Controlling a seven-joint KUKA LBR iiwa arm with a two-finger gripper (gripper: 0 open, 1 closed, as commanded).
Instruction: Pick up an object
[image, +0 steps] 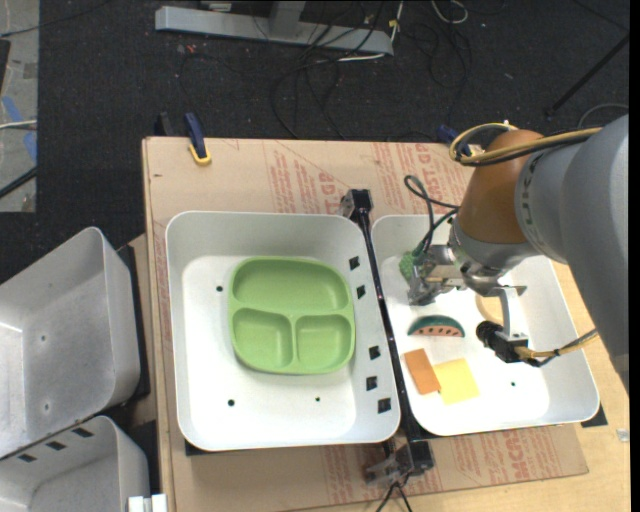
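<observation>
Gripper low in right bin, just above watermelon slice, orange block and yellow block lying near; its grasp can't be judged; pick apparently not yet made.

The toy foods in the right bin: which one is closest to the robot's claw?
The watermelon slice, red with a green rind, lies just below the gripper. The orange block and yellow block lie farther down.

A pale green divided plate sits in the white left bin. The right bin holds a red-and-green watermelon slice, an orange block and a yellow square. The arm is grey with an orange band.
</observation>
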